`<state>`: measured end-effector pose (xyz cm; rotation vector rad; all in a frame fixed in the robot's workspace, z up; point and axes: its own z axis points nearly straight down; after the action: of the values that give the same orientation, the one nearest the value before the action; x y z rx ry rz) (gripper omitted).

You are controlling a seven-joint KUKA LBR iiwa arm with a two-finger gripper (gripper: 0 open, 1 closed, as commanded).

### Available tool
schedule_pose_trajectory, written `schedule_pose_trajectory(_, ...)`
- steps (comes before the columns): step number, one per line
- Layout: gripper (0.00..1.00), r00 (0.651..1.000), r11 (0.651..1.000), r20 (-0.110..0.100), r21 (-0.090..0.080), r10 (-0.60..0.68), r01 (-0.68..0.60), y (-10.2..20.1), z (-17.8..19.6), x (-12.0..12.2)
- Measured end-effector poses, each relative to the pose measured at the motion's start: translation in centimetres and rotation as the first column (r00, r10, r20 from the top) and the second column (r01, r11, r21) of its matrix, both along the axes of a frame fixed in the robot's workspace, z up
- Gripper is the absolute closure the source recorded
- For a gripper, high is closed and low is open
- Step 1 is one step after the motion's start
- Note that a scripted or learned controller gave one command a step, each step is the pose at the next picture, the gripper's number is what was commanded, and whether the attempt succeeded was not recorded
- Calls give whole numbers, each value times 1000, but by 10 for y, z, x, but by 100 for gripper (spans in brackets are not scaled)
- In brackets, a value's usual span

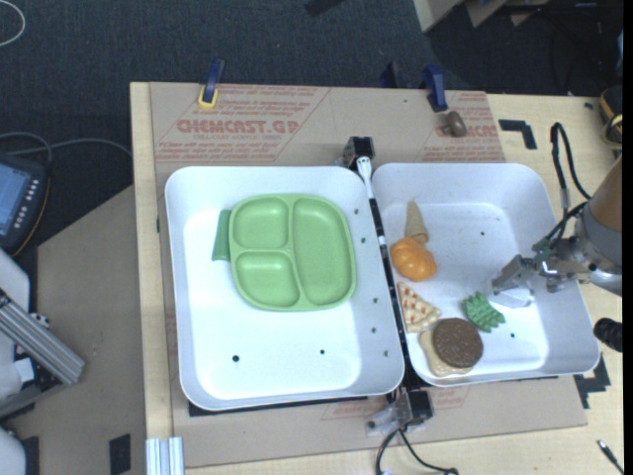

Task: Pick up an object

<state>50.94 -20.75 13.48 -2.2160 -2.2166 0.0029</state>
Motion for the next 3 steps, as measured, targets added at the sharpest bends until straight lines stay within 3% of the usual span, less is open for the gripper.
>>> schedule_pose_trajectory(1, 0, 1000, 1000, 1, -1, 0, 0, 1, -53, -1)
schedule_pose_trajectory(2, 100, 1000, 1000, 7, -4, -1, 1, 0, -40, 0)
schedule_pose_trajectory(3, 100, 1000, 1000, 11, -6, 1, -1, 7, 19, 4)
